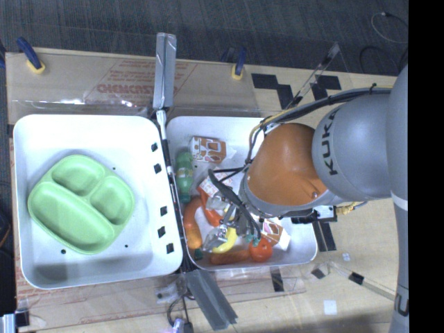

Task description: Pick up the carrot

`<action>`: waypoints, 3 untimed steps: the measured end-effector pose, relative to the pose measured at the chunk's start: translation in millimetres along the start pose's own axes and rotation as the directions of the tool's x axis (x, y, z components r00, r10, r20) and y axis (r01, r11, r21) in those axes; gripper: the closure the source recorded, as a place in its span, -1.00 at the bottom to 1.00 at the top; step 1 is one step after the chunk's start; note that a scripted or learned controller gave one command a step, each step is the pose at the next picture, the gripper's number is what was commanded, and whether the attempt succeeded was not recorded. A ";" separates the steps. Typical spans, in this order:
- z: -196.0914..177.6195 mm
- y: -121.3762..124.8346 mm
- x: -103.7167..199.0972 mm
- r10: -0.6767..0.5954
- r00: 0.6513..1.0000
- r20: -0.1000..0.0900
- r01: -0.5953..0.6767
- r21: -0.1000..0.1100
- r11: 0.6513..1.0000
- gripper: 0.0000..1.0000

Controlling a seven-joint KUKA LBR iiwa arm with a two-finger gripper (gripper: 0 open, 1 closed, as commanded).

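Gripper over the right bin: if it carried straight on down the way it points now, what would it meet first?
Probably the yellow toy banana, lying directly beneath the gripper in the white right bin. The long orange carrot lies just beside it toward the divider, seemingly off that line. Depth is hard to judge from above.

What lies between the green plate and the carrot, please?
In the camera view, bare white bin floor and the divider between the bins separate the green plate from the carrot.

On the grey arm [361, 144], white letters "KU" can be read, the start of the maker's name; the other letters turn out of sight. The table [125, 75] carries red printed text behind the bins, but it is too faint to read.
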State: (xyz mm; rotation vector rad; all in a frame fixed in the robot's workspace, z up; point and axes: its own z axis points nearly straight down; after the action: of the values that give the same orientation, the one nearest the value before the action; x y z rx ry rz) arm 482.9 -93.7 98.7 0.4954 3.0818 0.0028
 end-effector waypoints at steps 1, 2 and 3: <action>6.3 1.7 -11.7 0.566 0.825 -0.010 -0.565 0.016 0.825 -1.00; -3.6 2.3 -12.1 0.561 0.828 -0.010 -0.561 0.015 0.828 1.00; -92.3 114.3 -1.0 0.790 0.613 -0.009 -0.790 0.020 0.613 1.00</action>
State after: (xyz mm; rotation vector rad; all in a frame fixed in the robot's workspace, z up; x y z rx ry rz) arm 517.8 14.6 191.5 1.8127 2.5679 -0.0007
